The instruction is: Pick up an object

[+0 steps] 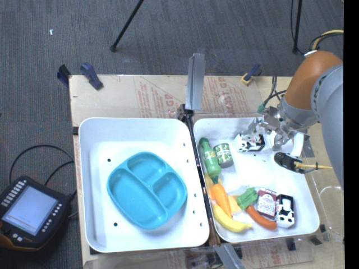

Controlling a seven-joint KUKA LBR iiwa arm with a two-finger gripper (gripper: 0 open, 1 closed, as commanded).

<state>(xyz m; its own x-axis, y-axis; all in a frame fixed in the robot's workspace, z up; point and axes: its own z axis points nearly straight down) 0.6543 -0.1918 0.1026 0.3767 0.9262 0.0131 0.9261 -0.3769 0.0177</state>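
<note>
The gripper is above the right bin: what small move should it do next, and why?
Probably a short descent. The gripper sits over the black-and-white carton near the far wall of the right bin, and no object shows between its fingers. The other toys lie nearer the front, so the carton seems the closest target.

The arm (322, 94) runs off the picture's right edge, so its upper part is cut away. Just left of the arm, the gripper (263, 133) is a tangle of metal and cable (its fingertips too cluttered to make out), overlapping a small black-and-white object (251, 143) whose shape stays unclear.
</note>
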